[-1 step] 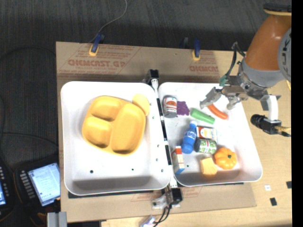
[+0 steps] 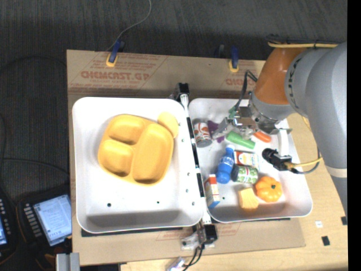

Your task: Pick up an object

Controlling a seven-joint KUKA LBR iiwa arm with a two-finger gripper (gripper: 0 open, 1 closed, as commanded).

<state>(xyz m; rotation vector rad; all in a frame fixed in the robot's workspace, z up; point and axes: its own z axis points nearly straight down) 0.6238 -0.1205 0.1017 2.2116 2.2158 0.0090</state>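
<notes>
Dark carpet around brown board (image 2: 141,72) printed "CHEMCAST GP". Right bin (image 2: 293,205) holds small toy groceries: blue bottle (image 2: 225,165), green-labelled can (image 2: 246,174), orange pumpkin (image 2: 268,189). Gripper (image 2: 243,124) low over bin's far end; finger state cannot be told.

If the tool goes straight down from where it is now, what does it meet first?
Probably the green item lying just under the tool in the right bin, beside the blue bottle. Depth is hard to judge from this slanted view.
</notes>
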